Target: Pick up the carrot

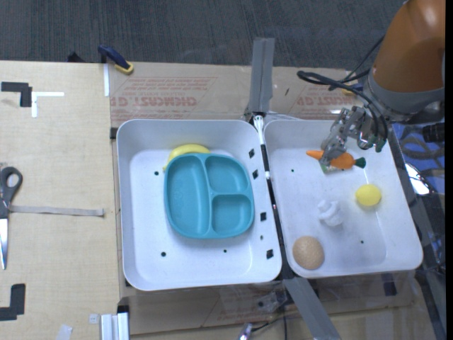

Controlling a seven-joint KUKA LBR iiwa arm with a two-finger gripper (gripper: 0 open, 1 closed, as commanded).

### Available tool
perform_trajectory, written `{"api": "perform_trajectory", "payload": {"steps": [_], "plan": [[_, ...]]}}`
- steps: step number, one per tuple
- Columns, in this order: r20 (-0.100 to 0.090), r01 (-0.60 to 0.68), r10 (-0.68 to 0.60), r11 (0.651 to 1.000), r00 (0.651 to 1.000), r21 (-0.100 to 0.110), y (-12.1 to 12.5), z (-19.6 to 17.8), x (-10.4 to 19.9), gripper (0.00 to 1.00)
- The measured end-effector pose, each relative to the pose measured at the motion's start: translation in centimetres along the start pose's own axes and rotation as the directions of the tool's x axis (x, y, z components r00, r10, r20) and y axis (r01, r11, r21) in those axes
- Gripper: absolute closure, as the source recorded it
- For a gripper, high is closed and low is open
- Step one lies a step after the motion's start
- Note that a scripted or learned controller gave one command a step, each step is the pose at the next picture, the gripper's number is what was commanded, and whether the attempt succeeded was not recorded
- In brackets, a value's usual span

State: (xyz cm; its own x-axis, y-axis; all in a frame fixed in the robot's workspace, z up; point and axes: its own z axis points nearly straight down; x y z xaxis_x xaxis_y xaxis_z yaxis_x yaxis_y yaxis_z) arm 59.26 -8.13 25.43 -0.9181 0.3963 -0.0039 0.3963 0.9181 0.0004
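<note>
We count two white bins side by side on the bench: the left bin [134,211] and the right bin [396,239]. In the left bin there is one blue divided plate [209,195] with three compartments, lying near the middle, and one yellow thing [190,149] peeking out from under the plate's far edge, toward the bin's far wall; what it is we cannot tell.

In the right bin we count four loose things. One carrot [340,159], orange with a green tip, lies near the bin's far edge, roughly midway between its left and right walls. One yellow ball-like thing [368,195] sits closer to the right wall, just nearer to us than the carrot. One small white thing [330,212] rests around the middle of the bin, and one tan, egg-shaped thing [308,252] sits by the near-left corner.

Outside the bins, on the bench's left edge, we see one pair of scissors [7,211].

The arm [410,48] comes in from the right over the right bin's far-right corner, its orange band high and its wrist angled down and leftward. The gripper [331,154] is down at the carrot, its tips right against it. We cannot make out how it is set, nor whether it has the carrot.
</note>
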Motion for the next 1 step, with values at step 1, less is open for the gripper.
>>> {"api": "perform_trajectory", "payload": {"steps": [1], "plan": [[-0.003, -0.210, 0.210, 0.978, 0.978, 0.001, 7.79, 2.99, 7.25, 1.00]]}}
